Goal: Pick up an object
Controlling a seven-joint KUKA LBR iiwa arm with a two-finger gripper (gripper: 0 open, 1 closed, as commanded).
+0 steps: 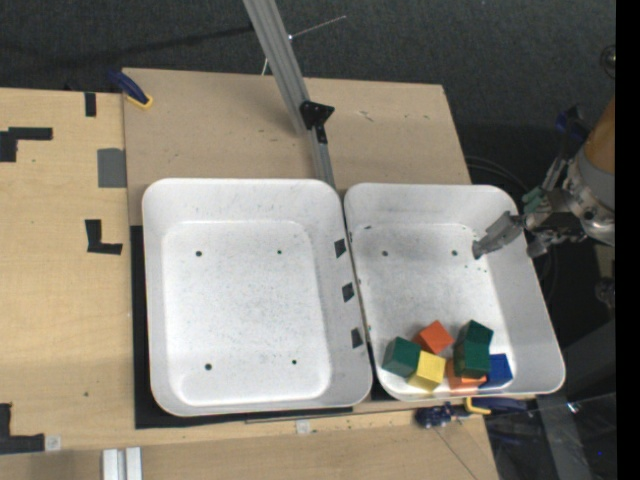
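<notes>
Several small blocks lie clustered in the front right corner of the right bin (420,208): a green block (402,356), an orange block (435,336), a yellow block (430,369), a dark green block (476,344) and a blue block (498,369). My gripper (515,240) hangs over the right bin's far right rim, well behind the cluster. It is open, one grey finger (493,236) reaching left over the bin floor, and nothing sits between the fingers.
The left bin (160,268) stands beside the right one, their rims touching at the middle. A slanted metal pole (285,58) rises from behind the bins. The wooden bench (400,128) extends behind and to the left.
</notes>
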